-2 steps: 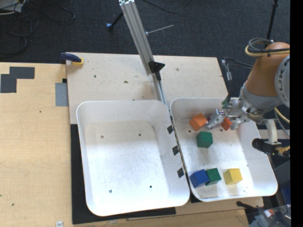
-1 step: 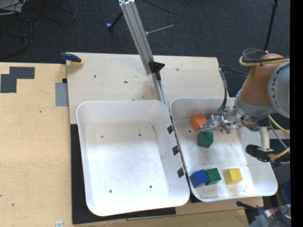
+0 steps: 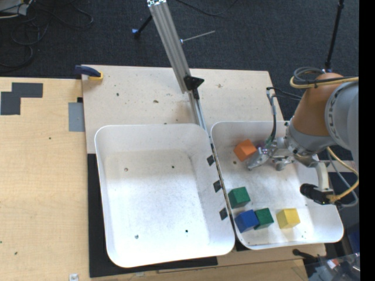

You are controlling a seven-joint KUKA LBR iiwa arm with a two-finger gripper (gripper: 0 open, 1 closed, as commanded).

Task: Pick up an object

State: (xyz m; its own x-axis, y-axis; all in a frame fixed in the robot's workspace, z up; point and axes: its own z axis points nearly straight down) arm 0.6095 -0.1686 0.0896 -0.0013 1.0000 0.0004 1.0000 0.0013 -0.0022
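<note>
The right bin [image 3: 328, 230] holds an orange block [image 3: 245, 150] near its back left, a green block [image 3: 239, 196] by the divider, a blue block [image 3: 246, 220] touching a second green block [image 3: 264, 217], and a yellow block [image 3: 287, 218]. My gripper [image 3: 258, 158] hangs low in this bin, just right of and slightly in front of the orange block. Whether it touches the block is unclear. The grey arm with its orange band [image 3: 310, 110] comes in from the right.
The left bin [image 3: 117, 157] lies beside the right one, with black clips along the shared rim. A slanted aluminium rail [image 3: 173, 45] rises behind the bins. Cables hang near the wrist at the right.
</note>
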